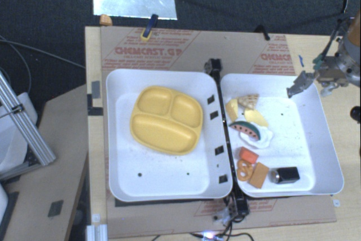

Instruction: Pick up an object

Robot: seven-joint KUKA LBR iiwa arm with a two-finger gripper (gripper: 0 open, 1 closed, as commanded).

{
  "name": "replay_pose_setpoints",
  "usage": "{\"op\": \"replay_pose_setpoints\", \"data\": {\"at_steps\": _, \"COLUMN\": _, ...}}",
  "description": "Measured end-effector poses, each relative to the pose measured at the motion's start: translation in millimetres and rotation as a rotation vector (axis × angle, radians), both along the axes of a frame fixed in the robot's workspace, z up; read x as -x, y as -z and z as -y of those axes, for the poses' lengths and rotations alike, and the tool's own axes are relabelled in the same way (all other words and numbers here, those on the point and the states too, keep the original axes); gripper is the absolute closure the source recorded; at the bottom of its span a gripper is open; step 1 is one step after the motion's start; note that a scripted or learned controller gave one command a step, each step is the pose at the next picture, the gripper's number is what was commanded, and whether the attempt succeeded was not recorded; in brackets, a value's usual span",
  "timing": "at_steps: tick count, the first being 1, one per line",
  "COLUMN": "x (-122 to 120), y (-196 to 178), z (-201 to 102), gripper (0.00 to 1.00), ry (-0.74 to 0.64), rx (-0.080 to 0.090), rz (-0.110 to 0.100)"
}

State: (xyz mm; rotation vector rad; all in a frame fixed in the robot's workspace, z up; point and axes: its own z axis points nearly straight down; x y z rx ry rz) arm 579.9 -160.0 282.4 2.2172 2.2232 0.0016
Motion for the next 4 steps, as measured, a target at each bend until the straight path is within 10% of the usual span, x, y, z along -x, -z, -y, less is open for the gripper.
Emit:
{"op": "replay_pose_setpoints", "data": {"at_steps": 1, "x": -8, "y": 149, "z": 5, "gripper": 0.0, "ry": 0.002, "rx": -0.003, "rz": -0.012}}
{"op": "replay_pose_setpoints", "data": {"at_steps": 2, "x": -58, "y": 201, "z": -57, "gripper": 0.0, "ry": -0.008, "rx": -0.003, "rz": 0.0}}
{"op": "replay_pose_setpoints", "data": {"at_steps": 4, "x": -47, "y": 197, "z": -73, "gripper": 0.0, "ry": -0.001, "rx": 0.006, "rz": 0.001}}
